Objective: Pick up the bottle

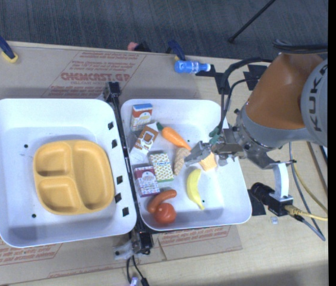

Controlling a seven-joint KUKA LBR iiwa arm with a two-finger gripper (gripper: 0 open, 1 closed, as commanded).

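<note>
The bottle is judged to be the pale tan, slender thing lying in the right-hand bin of the 2. This naming is a judgement, since its shape is small and blurred. It is found near the middle of that bin, between a patterned box on its left and a banana on its lower right, with a carrot just above it.

The gripper is seen low over the same bin, reaching in from the picture's right. Whether it is wide, narrow or holding anything cannot be told at this size. A small yellow-orange thing is seen just beneath it, and what that thing is cannot be made out.

The coming move is judged to turn on 1 relation: the bottle lies just beside the gripper, to the picture's left and slightly lower, so only a short shift that way is called for.

The bottle's long axis is seen running nearly from the far side of the bin to the near side, tilted a little, with the upper end leaning toward the gripper. Which end is the neck cannot be told. A grasp across that axis is judged the better fit, though the box and banana are close by.
</note>
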